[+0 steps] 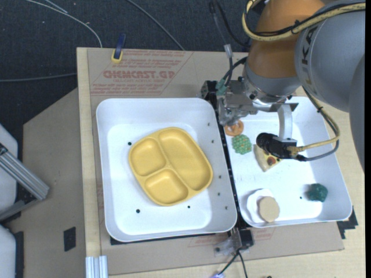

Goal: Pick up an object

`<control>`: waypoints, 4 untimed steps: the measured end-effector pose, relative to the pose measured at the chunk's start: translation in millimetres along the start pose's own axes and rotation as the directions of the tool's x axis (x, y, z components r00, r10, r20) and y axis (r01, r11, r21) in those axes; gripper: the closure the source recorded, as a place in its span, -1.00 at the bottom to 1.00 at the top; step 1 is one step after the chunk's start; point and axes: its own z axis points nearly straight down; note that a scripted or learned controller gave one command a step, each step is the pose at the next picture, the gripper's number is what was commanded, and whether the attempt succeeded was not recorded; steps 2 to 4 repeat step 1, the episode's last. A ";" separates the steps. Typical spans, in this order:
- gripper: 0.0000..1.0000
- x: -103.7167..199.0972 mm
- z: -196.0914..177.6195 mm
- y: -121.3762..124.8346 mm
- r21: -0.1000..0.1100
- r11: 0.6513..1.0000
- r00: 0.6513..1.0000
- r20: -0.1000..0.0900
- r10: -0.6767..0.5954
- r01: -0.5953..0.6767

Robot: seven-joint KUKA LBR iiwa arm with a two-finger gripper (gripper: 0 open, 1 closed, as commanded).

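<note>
My gripper (231, 116) hangs low over the far left corner of the right bin (333, 172), under the grey and orange arm. Right below it an orange ring-shaped piece (235, 128) lies partly hidden by it. A green knobbly piece (242, 145) sits just in front of the orange one. To its right lies a pale yellow wedge (267, 160). A dark green lump (316, 192) rests near the bin's right wall. A white round dish with a tan disc (266, 208) stands at the front of the bin.
The left bin (110, 155) holds a yellow divided plate (169, 165) in its middle. The wall between the two bins runs just left of the gripper. Cardboard with red print lies behind the bins.
</note>
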 end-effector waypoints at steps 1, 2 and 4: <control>1.00 44.1 21.0 16.0 0.002 1.000 1.000 0.000 0.002 -0.002; 1.00 44.1 21.0 16.0 0.002 1.000 1.000 0.000 0.002 -0.002; 1.00 44.1 21.0 16.0 0.002 1.000 1.000 0.000 0.002 -0.002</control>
